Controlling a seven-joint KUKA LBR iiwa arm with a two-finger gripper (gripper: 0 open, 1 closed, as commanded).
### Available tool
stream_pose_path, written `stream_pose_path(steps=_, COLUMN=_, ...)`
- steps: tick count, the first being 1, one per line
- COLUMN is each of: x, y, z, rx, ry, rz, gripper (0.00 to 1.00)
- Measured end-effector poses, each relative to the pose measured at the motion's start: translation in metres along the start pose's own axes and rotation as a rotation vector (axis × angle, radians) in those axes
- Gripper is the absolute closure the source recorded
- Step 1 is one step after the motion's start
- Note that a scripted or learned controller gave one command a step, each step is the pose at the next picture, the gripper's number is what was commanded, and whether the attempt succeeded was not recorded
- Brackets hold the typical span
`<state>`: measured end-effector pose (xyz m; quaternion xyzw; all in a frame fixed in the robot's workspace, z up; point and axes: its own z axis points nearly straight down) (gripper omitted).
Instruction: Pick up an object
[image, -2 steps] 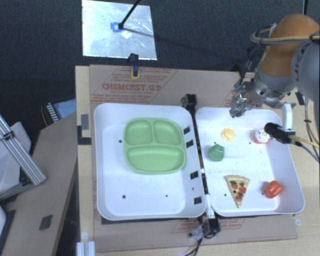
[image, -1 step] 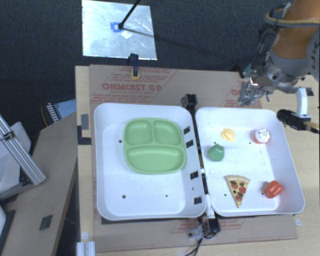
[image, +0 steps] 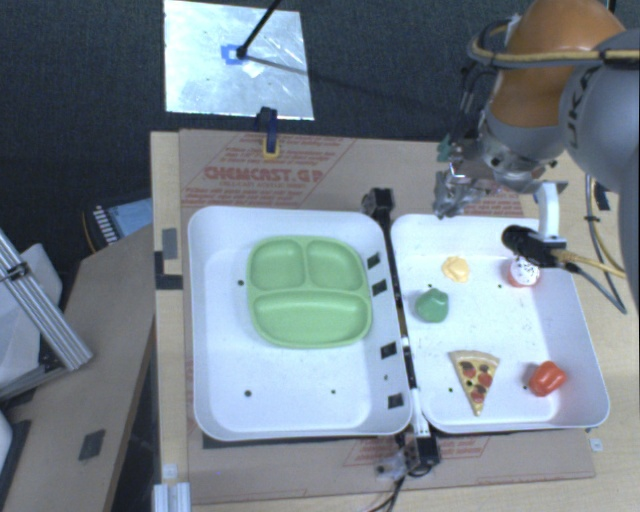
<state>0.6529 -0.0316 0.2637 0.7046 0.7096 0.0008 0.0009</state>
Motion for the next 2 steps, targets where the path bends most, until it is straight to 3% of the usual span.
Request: stream_pose_path(steps=2, x=0.102, y=-0.002, z=0.022, rx=0.002, ry=0.002, rz=-0.002, gripper=1.00)
